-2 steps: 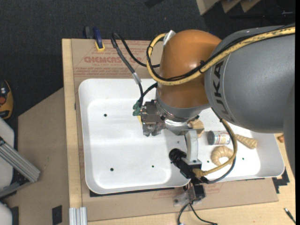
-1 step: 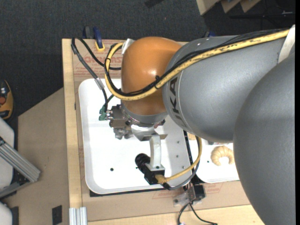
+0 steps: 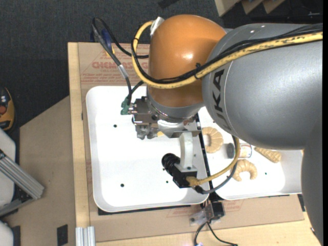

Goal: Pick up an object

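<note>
one tan croissant in the right bin lies crosswise, tips pointing down.

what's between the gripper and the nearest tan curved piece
Camera view: the two bins' meeting rims; gripper over the left bin, tan curved piece in the right.

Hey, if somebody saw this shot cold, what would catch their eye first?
The robot's glossy orange dome fills the upper middle, with the thick grey arm sweeping in from the right and hanging over the left white bin. Next come the tan crescent-shaped pieces lying in the right bin, partly hidden behind the arm.
</note>
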Robot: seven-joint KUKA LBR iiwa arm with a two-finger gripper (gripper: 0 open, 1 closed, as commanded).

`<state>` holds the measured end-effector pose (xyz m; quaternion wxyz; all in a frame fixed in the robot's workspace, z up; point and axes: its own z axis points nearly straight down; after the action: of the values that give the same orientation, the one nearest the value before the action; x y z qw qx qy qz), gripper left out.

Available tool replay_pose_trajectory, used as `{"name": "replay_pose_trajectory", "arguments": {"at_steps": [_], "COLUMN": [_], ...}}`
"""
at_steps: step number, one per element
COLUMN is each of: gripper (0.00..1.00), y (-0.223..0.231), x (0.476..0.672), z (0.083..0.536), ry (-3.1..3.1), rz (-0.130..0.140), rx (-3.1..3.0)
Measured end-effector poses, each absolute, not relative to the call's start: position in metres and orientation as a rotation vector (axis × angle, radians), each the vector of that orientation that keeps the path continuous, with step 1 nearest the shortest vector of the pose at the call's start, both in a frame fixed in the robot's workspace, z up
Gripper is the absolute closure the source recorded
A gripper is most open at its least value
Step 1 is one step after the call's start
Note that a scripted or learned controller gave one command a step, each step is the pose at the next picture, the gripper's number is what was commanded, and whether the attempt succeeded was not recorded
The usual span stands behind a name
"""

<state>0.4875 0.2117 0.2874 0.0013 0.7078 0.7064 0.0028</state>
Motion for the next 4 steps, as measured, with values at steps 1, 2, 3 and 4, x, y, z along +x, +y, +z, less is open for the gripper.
{"name": "replay_pose_trajectory", "arguments": {"at_steps": [1, 2, 3, 4], "gripper": [1.0, 1.0, 1.0, 1.0], "y": [0.205, 0.225, 0.224, 0.224], "x": [0.479, 0.48, 0.477, 0.48], "z": [0.32, 0.499, 0.301, 0.464], "ry": [2.221, 2.222, 2.224, 2.219], "rz": [0.006, 0.032, -0.028, 0.03], "rx": [2.22, 2.212, 2.228, 2.214]}}
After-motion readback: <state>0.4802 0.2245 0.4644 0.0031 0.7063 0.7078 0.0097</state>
